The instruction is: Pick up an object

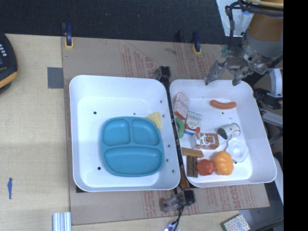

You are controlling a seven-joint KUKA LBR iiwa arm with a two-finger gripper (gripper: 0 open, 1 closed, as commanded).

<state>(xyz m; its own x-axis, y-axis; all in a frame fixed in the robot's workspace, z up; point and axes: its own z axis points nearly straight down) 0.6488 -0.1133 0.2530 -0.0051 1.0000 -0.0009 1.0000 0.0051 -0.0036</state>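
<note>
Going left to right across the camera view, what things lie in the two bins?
Blue divided plate → yellow wedge → small carton → tomato → orange pepper, with the sausage farther back.

In the right bin [260,129] I see a sausage [223,104] lying flat near the far wall. Nearer me are a small carton [181,105], a grey can [228,131] on its side, a red tomato [205,167] touching an orange pepper [224,162], and a white cup [237,150].
</note>
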